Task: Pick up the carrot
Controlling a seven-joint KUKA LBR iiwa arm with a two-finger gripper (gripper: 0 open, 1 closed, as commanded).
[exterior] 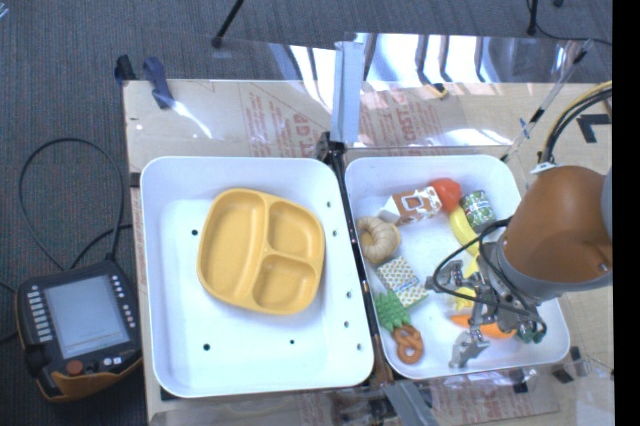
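Observation:
The carrot (463, 321) is a small orange piece lying low in the right bin (500, 169), near its front right corner. Most of it is hidden under the arm's wrist, and only orange bits show on either side of the tool. My gripper (488, 332) hangs directly over the carrot, close to the bin floor, below the orange band (555, 229) of the arm.
The right bin also holds a bagel (379, 238), a small carton (417, 204), a red tomato (446, 191), a green can (478, 206), a banana (462, 226), a checkered block (402, 279), a green toy (393, 312) and a pretzel (408, 344). A yellow divided plate (262, 251) lies in the left bin (170, 314).

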